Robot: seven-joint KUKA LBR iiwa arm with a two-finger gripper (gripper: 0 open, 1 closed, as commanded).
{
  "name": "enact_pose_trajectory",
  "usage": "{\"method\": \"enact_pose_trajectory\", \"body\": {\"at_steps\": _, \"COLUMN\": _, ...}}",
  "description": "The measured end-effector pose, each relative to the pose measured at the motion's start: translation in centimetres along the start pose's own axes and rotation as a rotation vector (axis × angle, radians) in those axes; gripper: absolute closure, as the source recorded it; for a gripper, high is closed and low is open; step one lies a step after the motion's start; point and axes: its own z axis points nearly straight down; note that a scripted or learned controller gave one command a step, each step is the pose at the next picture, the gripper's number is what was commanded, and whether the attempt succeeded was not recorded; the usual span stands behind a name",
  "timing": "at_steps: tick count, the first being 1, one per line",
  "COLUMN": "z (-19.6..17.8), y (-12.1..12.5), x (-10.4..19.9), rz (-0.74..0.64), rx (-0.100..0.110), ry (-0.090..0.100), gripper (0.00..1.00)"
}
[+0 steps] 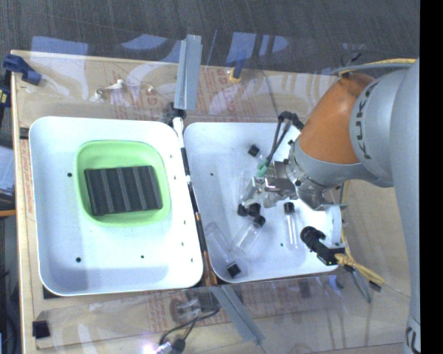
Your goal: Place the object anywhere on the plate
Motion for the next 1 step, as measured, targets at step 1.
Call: {"method": "enact_pose_trajectory", "body": {"at_steps": 1, "z": 0.00, "y": 0.00, "x": -0.01, "rz": 0.000, "rx": 0.000, "ry": 0.000, "gripper": 0.00}}
